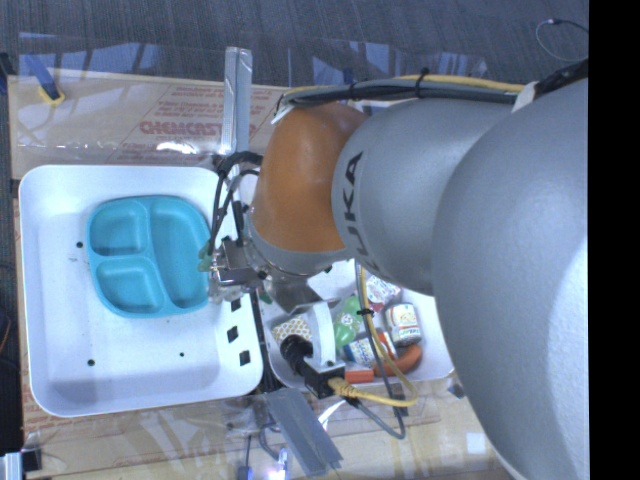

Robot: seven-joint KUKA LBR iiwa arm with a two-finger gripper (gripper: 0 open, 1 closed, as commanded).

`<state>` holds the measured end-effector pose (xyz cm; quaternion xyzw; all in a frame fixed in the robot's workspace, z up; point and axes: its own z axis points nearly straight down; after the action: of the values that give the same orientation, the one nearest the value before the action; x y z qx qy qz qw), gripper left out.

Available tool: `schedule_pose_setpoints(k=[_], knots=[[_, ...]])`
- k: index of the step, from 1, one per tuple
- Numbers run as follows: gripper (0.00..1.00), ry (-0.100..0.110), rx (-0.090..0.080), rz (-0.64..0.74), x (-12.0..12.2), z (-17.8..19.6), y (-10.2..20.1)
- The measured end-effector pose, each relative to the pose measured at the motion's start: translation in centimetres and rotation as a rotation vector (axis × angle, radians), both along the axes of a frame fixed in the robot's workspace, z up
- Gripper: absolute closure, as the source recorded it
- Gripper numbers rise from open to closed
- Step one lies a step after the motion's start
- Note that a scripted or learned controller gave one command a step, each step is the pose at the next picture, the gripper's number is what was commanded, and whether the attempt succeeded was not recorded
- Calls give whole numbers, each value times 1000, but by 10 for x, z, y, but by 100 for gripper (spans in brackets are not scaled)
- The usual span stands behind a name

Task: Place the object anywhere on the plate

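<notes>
A light blue plate (143,255) with three compartments lies in the left white bin (60,368), toward its upper middle. My gripper (226,265) hangs low over the wall between the two bins, right at the plate's right edge. The wrist and the orange band (300,188) above it hide most of the gripper. A small greenish speck shows at the gripper's left side, too small to tell what it is. Several small objects (385,323) lie in the right bin, partly under the arm.
The grey arm (470,238) covers most of the right bin (430,368). A yellow cable (375,398) loops over that bin's front edge. A metal post (237,98) stands behind the bins.
</notes>
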<state>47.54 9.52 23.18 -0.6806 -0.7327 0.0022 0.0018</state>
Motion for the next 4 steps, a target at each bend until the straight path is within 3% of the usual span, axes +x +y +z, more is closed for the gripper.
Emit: schedule_pose_setpoints(k=[1,2,3,4], knots=[[100,-1,-1,80,-1,-20,102],[100,-5,1,64,47,117,116],[100,0,0,278,15,-17,74],[0,0,0,278,16,-17,74]])
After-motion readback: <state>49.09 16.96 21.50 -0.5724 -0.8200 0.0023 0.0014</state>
